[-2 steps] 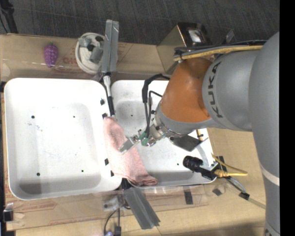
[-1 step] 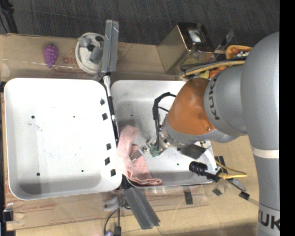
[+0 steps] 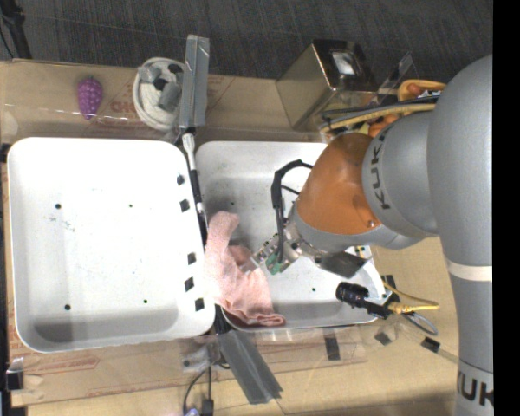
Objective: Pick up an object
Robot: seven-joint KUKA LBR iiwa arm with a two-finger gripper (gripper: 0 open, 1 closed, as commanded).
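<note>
Pink cloth point(image 3: 234, 276) was the likeliest thing to pick, and we found it lying crumpled against the left wall of the right bin point(image 3: 243, 159), its near end draped toward the bin's near rim. The gripper point(image 3: 273, 258) was low in that bin, just right of the cloth and perhaps touching its edge; the wrist hid the fingers, so we could not tell whether they were parted or closed. We saw nothing held and nothing lifted, so we judged the pick not yet done: the grasp itself and the lift remained. The cloth's long axis ran far to near along the divider, its narrower end pointing far. Beyond it, the left bin point(image 3: 95, 154) sat beside. A purple toy point(image 3: 89, 96) rested on the bench at far left, well apart.
</note>
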